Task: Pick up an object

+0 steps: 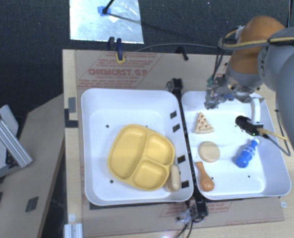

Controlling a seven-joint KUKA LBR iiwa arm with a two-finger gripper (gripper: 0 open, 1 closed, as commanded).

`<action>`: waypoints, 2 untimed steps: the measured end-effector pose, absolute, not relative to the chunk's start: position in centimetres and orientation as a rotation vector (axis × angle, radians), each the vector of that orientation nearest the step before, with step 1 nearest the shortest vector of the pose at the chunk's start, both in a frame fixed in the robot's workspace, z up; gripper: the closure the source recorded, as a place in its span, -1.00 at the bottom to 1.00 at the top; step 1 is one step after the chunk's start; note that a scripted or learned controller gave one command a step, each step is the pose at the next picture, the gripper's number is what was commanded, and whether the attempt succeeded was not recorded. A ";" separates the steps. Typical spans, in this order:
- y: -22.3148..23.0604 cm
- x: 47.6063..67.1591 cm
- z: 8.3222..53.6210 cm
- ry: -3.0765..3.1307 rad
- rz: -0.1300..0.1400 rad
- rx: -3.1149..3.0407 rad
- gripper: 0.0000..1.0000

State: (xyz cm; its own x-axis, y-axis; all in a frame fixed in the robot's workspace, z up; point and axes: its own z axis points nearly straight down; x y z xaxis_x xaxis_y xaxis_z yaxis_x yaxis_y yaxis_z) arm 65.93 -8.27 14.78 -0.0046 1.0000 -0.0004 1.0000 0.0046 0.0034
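Pizza slice toy [203, 123] lies in the right bin [275, 182], its tip pointing up toward the gripper [215, 99], which hovers just above and right of it; finger state I cannot tell

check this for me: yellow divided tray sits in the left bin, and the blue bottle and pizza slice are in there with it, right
Not quite. The yellow divided tray is in the left bin, but the camera view shows the blue bottle and pizza slice in the right bin.

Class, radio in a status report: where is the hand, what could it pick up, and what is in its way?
Hand over right bin's far end. Pizza slice closest, lying free. Nothing between them.
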 end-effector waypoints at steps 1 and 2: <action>-8.6 65.8 19.3 2.221 0.006 2.216 1.00; -8.6 65.9 21.2 2.225 0.004 2.214 1.00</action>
State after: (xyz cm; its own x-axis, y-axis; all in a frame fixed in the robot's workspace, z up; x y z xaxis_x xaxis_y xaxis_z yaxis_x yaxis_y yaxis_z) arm 65.90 -8.64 21.24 -0.0051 1.0000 -0.0001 1.0000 0.0051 0.0038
